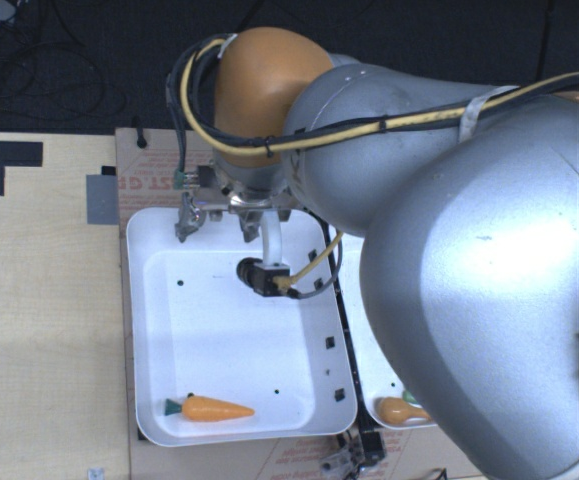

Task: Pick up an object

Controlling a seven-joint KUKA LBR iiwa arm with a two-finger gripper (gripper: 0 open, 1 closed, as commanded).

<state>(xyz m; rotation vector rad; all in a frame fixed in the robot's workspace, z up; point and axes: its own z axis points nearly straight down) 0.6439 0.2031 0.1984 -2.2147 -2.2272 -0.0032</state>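
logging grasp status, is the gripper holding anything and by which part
Nothing is held. The gripper stands open above the left bin, and the carrot lies apart on its floor.

Two white bins, one toy carrot, one orange object.

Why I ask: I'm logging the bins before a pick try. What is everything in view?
toy carrot: 1, orange with a green top, lying in the left bin near its lower edge in the view
orange item: 1, orange, in the right bin's lower left corner, mostly hidden by the arm, too covered to name
left bin: 1, white, on the cardboard sheet
right bin: 1, white, beside the left one, largely under the arm
cardboard sheet: 1, brown, under the bins
bench: 1, pale wood
arm: 1, grey with an orange band, reaching in from the right
tool: 1, metal, over the left bin's far edge
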